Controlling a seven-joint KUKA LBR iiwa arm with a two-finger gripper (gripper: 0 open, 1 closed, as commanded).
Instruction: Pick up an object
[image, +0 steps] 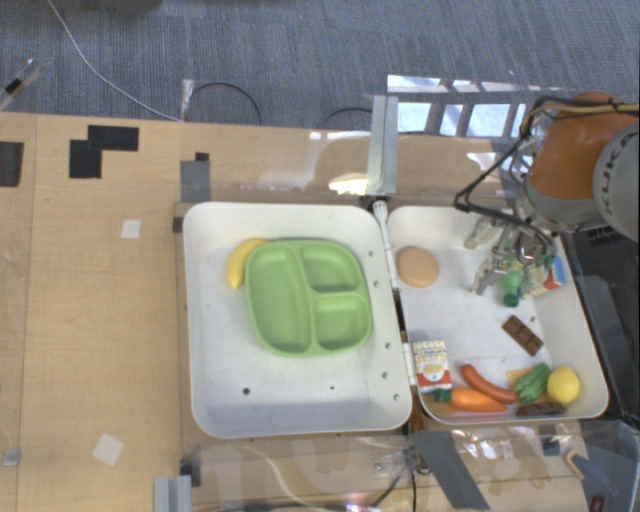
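- A green toy (512, 287) sits near the right bin's (590, 345) far right corner, touching the end effector (505, 262).
- Whether its fingers are apart or together, I cannot tell.

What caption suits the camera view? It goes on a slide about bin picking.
Gripper low in the right bin by a green item; green divided plate in the left bin.

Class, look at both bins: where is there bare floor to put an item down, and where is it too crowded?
Left bin: a bare strip runs along the near wall below the green divided plate. Right bin: a bare patch lies between the bread roll, the chocolate bar and the small carton. The near corner is crowded: carrot, sausage, lemon. The end effector takes up the far corner.
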